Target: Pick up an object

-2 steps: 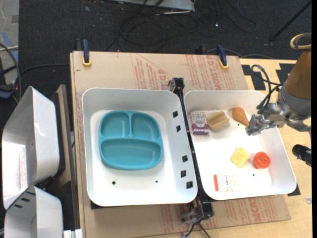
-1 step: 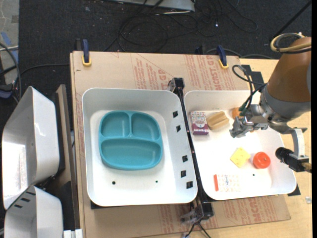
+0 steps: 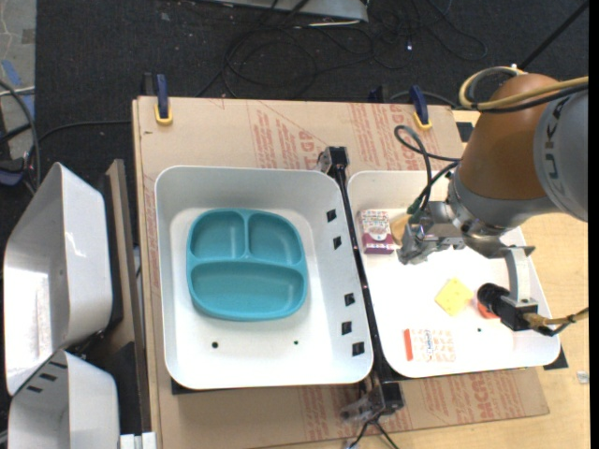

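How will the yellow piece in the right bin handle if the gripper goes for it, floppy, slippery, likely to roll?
The yellow piece looks thin and lies flat on the right bin, so it probably won't roll or tip. With so little height showing, the fingers may slide over it or push it along the smooth white floor. It is probably light; whether it is stiff or soft can't be told.
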Motion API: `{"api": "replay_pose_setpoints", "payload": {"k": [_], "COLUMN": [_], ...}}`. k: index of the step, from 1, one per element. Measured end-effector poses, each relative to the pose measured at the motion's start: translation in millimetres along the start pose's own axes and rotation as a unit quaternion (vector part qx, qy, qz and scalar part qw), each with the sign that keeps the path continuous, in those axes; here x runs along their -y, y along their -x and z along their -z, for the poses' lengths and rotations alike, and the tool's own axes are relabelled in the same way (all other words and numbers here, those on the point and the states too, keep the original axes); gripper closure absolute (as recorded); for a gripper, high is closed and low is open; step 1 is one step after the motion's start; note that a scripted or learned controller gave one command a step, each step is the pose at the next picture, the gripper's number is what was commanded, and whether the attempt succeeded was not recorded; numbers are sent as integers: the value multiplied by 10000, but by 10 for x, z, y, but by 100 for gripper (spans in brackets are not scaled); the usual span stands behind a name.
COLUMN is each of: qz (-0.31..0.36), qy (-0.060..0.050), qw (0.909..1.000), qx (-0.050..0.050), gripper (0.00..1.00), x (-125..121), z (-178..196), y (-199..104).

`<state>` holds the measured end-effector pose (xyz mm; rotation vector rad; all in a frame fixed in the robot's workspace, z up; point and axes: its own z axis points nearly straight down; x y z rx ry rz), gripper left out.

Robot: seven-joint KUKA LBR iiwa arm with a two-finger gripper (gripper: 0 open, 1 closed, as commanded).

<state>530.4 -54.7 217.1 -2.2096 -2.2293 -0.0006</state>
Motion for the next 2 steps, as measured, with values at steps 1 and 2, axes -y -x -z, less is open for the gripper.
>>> {"api": "replay_pose_setpoints", "payload": {"k": [1, 2], "qz": [-5, 3], "qy": [7, 13], "qw": [10000, 10000], "qx": [4, 2], "gripper": [100, 100], "x": [100, 127], "z": [118, 228], "y": [-490, -1017]}}
